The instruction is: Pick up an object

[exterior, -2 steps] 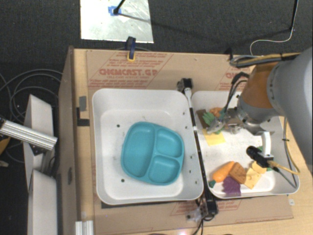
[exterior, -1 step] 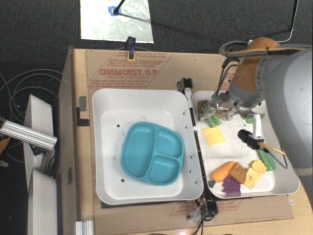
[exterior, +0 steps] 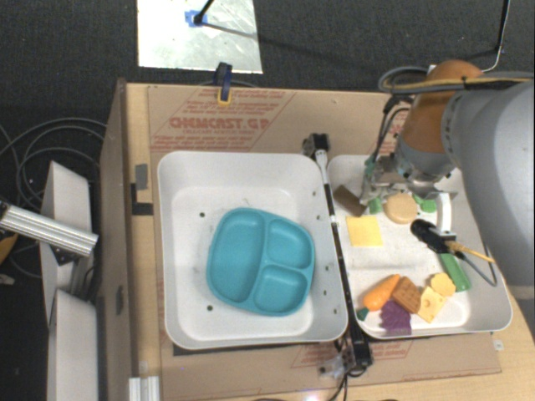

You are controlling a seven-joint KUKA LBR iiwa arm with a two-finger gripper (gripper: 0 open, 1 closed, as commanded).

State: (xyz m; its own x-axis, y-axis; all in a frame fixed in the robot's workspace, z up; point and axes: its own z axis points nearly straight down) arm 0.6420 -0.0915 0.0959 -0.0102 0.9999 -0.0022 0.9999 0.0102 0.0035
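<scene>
The left bin (exterior: 180, 224) holds a teal divided plate (exterior: 261, 260) lying flat at its centre, well apart from the arm. Across the divider, the right bin (exterior: 393, 261) carries the toy food worth going for. A brown piece (exterior: 345, 198) sits at its 10 o'clock edge, close to the wall, with a yellow square (exterior: 364, 231) just beside it toward 9 o'clock. The gripper (exterior: 376, 186) hangs low over the 11 o'clock area, between the brown piece and a tan disc (exterior: 401, 209) near 12 o'clock. Whether it is open or closed I cannot tell, and nothing can be seen held in it. A carrot (exterior: 381, 291), a purple piece (exterior: 394, 317) and a brown cracker (exterior: 407, 294) crowd together at 6 o'clock. Yellow cheese (exterior: 436, 302) and a green stick (exterior: 456, 270) lie toward 4 o'clock. This looks like the reach-in step, with no pick made yet. The next move calls for settling on one neighbour, probably the disc, centring over it, closing, then lifting straight up.
</scene>
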